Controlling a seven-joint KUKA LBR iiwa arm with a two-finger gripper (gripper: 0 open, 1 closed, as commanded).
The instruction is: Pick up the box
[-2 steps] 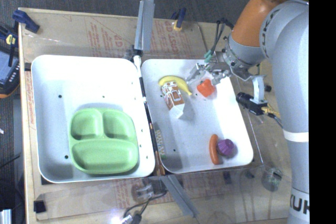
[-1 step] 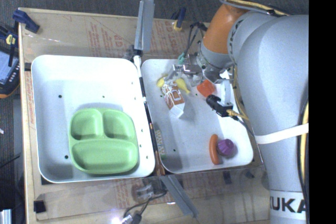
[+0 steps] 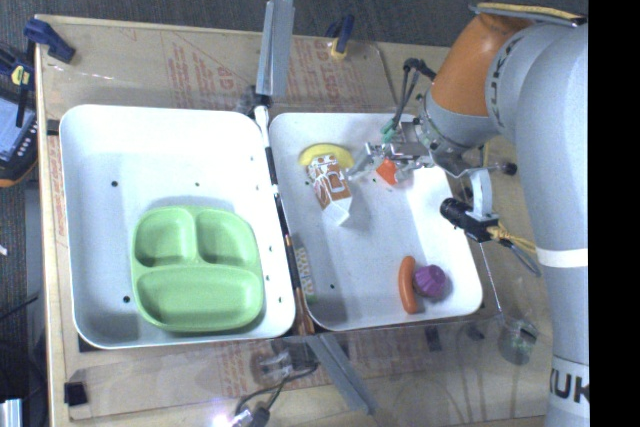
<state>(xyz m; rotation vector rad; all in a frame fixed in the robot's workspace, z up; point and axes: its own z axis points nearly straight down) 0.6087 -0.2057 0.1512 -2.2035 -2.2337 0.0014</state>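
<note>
Small tilted brown-and-white box [image 3: 331, 186]

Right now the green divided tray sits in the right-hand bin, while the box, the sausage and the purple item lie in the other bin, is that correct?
Not quite: the camera view shows the green divided tray in the left-hand bin. The box, the sausage and the purple item do lie in the other bin.

robot lab, clamped plywood bench [image 3: 180, 65] (grey carpet), white bins [image 3: 90, 130]
</note>
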